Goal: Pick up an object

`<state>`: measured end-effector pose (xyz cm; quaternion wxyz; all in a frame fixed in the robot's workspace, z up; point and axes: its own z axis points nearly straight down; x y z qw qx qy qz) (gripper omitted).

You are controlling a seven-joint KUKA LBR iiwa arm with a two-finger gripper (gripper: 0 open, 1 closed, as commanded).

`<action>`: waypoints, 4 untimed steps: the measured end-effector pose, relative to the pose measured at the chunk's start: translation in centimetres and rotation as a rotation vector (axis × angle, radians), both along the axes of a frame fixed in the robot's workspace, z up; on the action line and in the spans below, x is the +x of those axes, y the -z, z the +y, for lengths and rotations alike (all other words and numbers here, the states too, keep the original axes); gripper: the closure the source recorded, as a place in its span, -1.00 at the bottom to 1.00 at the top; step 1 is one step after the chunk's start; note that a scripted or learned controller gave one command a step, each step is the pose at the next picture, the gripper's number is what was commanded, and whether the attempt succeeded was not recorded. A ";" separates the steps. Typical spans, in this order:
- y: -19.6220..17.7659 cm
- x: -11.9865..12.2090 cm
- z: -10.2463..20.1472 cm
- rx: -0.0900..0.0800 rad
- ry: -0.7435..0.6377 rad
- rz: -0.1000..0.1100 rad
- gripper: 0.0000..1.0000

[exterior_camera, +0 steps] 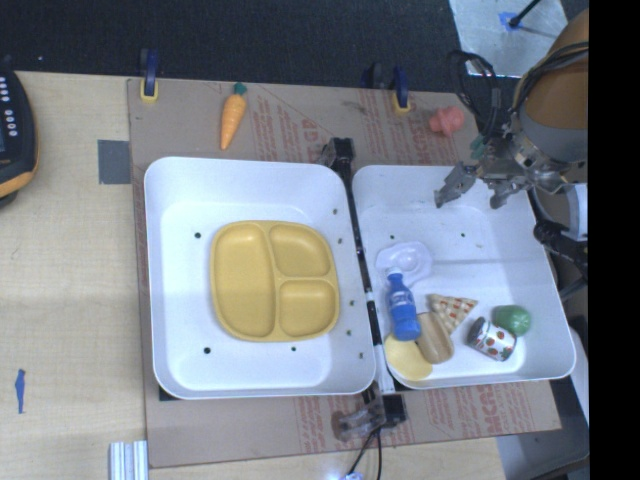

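— Yellow divided plate [275, 279] fills the left bin [170, 198]; what about the right bin [545, 278]?
— Its near end holds a blue bottle [402, 306], a pizza slice [452, 310], a green ball [512, 319] and a small can [493, 339], close together.
— And the gripper [478, 192]?
— Over that bin's far right corner, fingers spread, nothing between them, well apart from the pile. A toy carrot [232, 118] lies outside.
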<state>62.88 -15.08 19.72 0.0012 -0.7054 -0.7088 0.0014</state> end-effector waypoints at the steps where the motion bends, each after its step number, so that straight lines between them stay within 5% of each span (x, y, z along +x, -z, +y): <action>1: 8.0 -9.4 2.4 0.005 0.001 0.015 -1.00; 2: 10.2 -14.4 -0.4 -0.001 0.004 0.002 -1.00; 3: 10.4 -5.8 -6.2 -0.005 0.000 -0.010 -1.00; 4: -8.9 -2.0 2.6 -0.001 -0.008 -0.021 -1.00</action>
